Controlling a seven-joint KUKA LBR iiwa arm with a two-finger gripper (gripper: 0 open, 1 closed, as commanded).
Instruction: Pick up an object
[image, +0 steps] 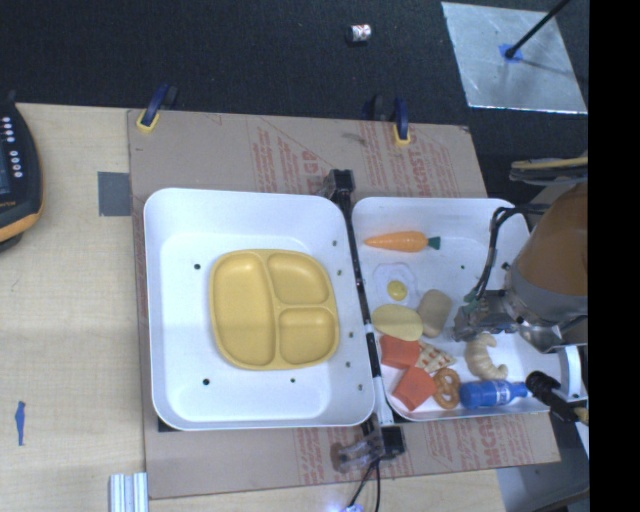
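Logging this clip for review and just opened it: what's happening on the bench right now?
The grey arm's gripper reaches in from the right and is low over the right bin, among the toy food there. Close by lie a croissant, a beige potato-like piece and a blue bottle; farther off, a carrot. Nothing visibly sits between the jaws, so no pick is confirmed. The left bin holds a yellow divided tray.

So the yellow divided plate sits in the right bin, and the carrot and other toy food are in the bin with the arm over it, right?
Not quite. The camera view shows the yellow divided plate in the left bin, alone. The carrot and other toy food are indeed in the right bin, where the arm reaches.
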